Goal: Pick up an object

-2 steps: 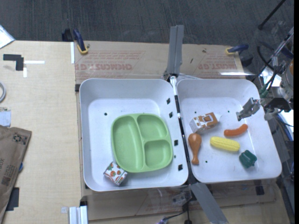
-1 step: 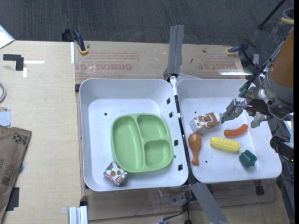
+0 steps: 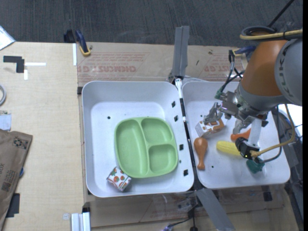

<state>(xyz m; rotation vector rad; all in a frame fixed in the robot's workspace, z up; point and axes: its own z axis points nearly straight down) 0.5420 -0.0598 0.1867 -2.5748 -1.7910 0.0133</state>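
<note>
Camera view shows the gripper low over a small carton in the right bin, positioned for a grab; jaw state: cannot tell.

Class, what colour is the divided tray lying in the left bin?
Light green: the divided tray, with three compartments, shows plainly in the camera view, inside the white left bin.

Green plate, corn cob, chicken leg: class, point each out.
Green plate point(image 3: 126, 147): camera view, its long left compartment.
Corn cob point(image 3: 227, 148): camera view, middle of the cob.
Chicken leg point(image 3: 200, 148): camera view, its thick upper end.
</note>
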